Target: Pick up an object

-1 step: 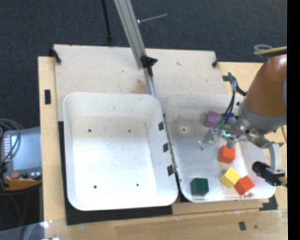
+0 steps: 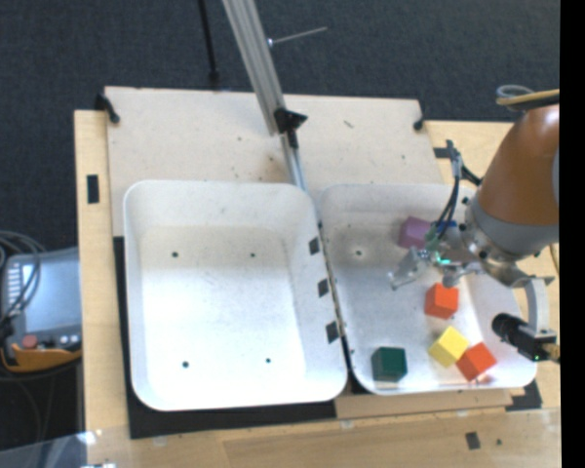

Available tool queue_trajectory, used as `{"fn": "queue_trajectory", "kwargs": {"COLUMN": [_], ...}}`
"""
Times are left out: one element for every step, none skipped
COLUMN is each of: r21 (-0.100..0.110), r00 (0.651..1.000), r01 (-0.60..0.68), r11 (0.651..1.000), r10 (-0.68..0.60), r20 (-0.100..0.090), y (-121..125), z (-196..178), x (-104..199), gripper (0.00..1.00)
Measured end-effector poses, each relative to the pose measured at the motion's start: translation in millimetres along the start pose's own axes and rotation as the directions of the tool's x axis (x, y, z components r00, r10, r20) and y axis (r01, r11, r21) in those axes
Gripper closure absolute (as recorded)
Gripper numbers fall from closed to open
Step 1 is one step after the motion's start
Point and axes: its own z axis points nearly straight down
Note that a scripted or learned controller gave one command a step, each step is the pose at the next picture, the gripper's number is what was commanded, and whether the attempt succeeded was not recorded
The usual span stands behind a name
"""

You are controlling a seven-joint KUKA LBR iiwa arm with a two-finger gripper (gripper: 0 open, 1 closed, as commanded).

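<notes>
Camera view looks down on the surface (image 2: 93, 261), which carries two white bins side by side. The left bin (image 2: 224, 203) has only small dark dots on its floor. The right bin (image 2: 370, 213) holds several small things. A purple block (image 2: 413, 231) lies in the far part of this bin, just beside the tool (image 2: 416, 267). An orange block (image 2: 442, 300) lies a little nearer, just right of the tool and close under the wrist. A yellow block (image 2: 449, 345) and a second orange block (image 2: 477, 360) lie touching each other near the near right corner. A dark green block (image 2: 389, 363) sits at the near wall, more to the left.

The arm (image 2: 522, 178) reaches in from the right, and the tool hangs low over the middle of the right bin. It is too small and blurred to judge its state, so I cannot tell if it grips something.
</notes>
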Motion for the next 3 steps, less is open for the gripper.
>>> {"fn": "queue_trajectory", "kwargs": {"r21": [0.005, 0.006, -0.003], "r00": [1.0, 1.0, 1.0], "r01": [-0.001, -0.001, 0.002], "r11": [1.0, 1.0, 1.0], "r10": [0.001, 0.001, -0.002], "r20": [0.001, 0.001, 0.001], "y": [-1, -5, -3], "z": [43, 87, 84], "x": [-7, -13, -12], "gripper": [0.0, 0.0, 0.0]}}
